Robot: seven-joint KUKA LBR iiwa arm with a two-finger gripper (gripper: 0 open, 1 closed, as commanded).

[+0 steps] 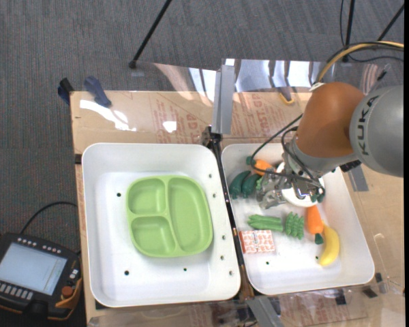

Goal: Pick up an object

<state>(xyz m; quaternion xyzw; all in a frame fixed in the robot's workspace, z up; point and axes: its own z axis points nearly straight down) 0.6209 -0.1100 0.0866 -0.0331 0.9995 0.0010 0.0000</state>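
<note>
Just below the gripper [271, 195] lies a green toy [278, 223].

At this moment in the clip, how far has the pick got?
Done: the arm has reached into the right bin, and the gripper sits low among the toys. In hand: nothing visibly between the jaws. Left: the grasp and lift; the banana, carrot and green vegetable lie on the floor.
</note>
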